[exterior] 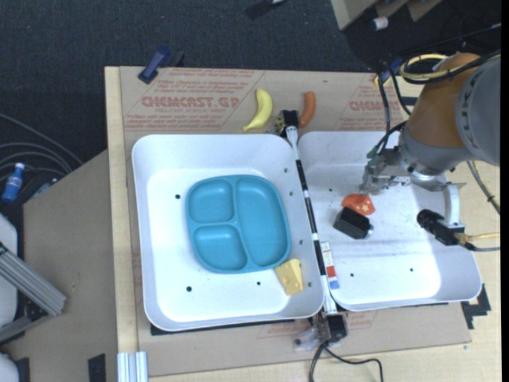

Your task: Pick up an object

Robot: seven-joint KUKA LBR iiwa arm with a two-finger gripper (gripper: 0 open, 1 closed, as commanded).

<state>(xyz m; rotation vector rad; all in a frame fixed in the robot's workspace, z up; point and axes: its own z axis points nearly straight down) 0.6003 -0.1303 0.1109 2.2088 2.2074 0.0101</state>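
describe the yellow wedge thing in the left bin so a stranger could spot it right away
Start at the left white bin, which holds a blue divided plate. Just off the plate's near-right corner, close to the divider between the bins, lies a small pale yellow wedge. Unlike the yellow banana, which lies outside the bins on the board, it is blocky and sits inside the bin.

Two bins side by side on bench (199, 86). In left bin (159, 293): divided plate (237, 223) at centre, cheese wedge (289, 276) just beside its near right corner. In right bin (413, 281): tomato (359, 204) touching block (352, 225) before it. Behind bins: banana (259, 110), carrot (307, 107) to its right. Gripper (382, 177) over right bin, behind tomato.
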